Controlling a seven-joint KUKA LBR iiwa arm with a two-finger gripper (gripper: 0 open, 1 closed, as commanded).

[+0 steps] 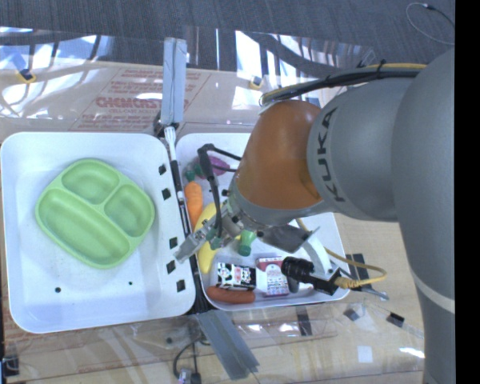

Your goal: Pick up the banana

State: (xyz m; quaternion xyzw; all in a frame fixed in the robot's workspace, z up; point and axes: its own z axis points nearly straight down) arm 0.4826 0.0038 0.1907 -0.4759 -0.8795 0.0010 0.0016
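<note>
Far left: left bin (24,214), white and shallow, w/ a green divided plate (96,212) lying flat in it, three compartments, tilted a bit on the diagonal. Plate sits toward the bin's upper-middle, apart from all walls.

Centre: the divider where the two bins meet, black tabs along it. Right bin (336,290) starts just past it and is crowded. Near its left wall an orange carrot (194,201), long axis roughly up-down in frame. Just right of and below it, the banana (206,218): only a yellow strip shows, long axis running diagonally, upper right to lower left, lower end pointing toward the divider; rest hidden under the gripper. A purple item (218,164) sits near the bin's top.

The gripper (202,242) is low over the banana, at the bin's left wall. Fingers: can't tell if apart or closed — too cluttered w/ metal parts.

Below: a black-and-white carton (234,275), a red sausage-like item (232,296) by the front wall, a pink-labelled packet (272,278).

Right: arm (368,158), orange band, grey body, covers most of the bin.
</note>
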